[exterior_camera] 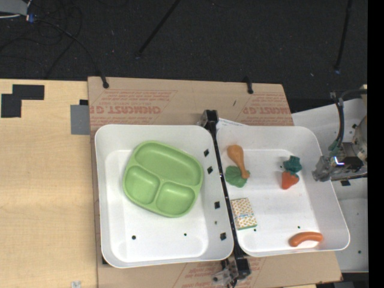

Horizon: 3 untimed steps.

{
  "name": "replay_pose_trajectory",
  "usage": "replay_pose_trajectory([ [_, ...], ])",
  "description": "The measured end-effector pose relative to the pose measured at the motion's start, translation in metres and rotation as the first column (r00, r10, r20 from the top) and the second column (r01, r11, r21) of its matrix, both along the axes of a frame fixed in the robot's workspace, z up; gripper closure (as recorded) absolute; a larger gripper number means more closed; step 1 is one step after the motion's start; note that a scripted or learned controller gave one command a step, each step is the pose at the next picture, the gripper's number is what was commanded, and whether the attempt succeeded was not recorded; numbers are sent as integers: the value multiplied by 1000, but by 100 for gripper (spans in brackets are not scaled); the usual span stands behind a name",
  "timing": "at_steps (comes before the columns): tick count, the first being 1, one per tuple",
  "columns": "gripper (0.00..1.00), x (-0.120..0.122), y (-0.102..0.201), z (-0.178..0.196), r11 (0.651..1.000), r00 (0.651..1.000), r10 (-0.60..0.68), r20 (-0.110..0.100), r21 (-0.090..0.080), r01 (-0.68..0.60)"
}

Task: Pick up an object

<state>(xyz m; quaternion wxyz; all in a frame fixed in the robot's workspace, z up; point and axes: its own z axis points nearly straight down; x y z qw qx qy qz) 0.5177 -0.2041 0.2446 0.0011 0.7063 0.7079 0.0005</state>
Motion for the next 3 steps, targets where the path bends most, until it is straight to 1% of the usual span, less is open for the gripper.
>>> replay_pose_trajectory([
  [1,100,-2,53,7,1000,1000,3,-5,4,-3],
  [2,100,2,106,2,1000,1000,2,-6,3,-2],
  [3,100,-6,152,-12,1000,1000,1,-7,3,-1],
])
